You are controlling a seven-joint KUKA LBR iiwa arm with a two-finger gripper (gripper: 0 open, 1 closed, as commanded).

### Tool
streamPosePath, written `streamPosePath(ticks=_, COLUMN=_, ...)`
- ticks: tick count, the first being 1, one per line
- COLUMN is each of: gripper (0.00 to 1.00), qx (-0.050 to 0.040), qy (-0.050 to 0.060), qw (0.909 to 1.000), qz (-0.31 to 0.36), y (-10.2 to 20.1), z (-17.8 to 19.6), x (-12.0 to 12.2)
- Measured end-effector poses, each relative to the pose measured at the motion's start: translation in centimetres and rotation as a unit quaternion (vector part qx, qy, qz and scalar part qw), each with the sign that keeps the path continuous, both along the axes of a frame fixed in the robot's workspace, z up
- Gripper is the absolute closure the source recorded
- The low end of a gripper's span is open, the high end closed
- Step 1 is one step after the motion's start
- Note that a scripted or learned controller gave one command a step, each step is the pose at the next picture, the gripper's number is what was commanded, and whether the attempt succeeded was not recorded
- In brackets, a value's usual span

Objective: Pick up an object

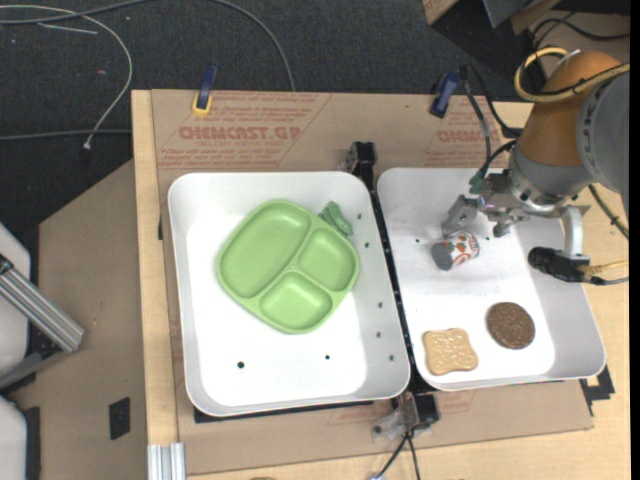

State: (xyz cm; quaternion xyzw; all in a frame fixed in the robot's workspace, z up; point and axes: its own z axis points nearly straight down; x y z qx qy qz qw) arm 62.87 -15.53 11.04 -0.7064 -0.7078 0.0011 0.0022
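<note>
From my seat, the left bin (200, 298) carries a green divided plate (288, 265) lying flat and turned at a slant, with a small green object (337, 219) touching its upper right edge; the white floor around them is bare along the near and left walls. Both bins sit on a cardboard sheet (160, 138) held by blue clamps (206, 87) at its far edge, with dark carpet and loose cables beyond. In the right bin (570, 353), a small cup-like object (457, 250) with red and white markings lies on its side, its long axis running roughly left to right, the grey end toward the left. The gripper (478, 213) sits just above and right of it, close by; I cannot tell how its fingers stand or whether they touch it. Nearer me, a tan cracker (449, 350) and a brown round cookie (511, 325) lie apart, with bare floor between them and the cup.
</note>
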Motion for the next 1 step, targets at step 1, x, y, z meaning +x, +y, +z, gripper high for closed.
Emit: streamPosePath(ticks=1, gripper=1.0, qx=-0.0002, qy=-0.003, qw=1.0, qz=0.0, y=0.0, z=1.43, x=0.13)
